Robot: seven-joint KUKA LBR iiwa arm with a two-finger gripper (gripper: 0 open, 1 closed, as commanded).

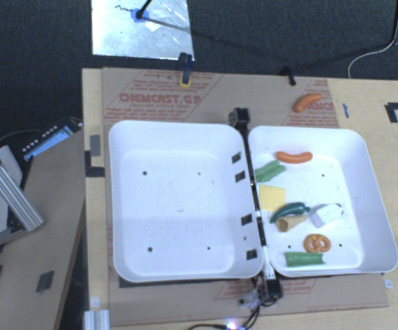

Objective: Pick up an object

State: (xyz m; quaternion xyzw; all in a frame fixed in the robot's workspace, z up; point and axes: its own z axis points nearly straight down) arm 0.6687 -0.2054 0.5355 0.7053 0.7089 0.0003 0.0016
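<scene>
Orange sausage-shaped toy (pixel 294 157), a likely pick, lies at 12 o'clock in the right shallow white bin (pixel 374 184), apart from the rest. Green pods (pixel 270 171), yellow cheese slice (pixel 272 198), brown pretzel (pixel 317 243) etc. are clustered toward 6 to 9 o'clock. Step judged: pre-approach, nothing lifted yet. Gripper state can't be told. Next: a descent over one isolated item is called for, w/ fingers set across its short axis.

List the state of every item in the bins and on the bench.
Sausage: lying in right bin.
Second sausage: on the bench, outside the bins.
Cheese slice: flat.
Pretzel: flat.
Green bean pod: lying near the front wall.
Left bin: upright.
</scene>
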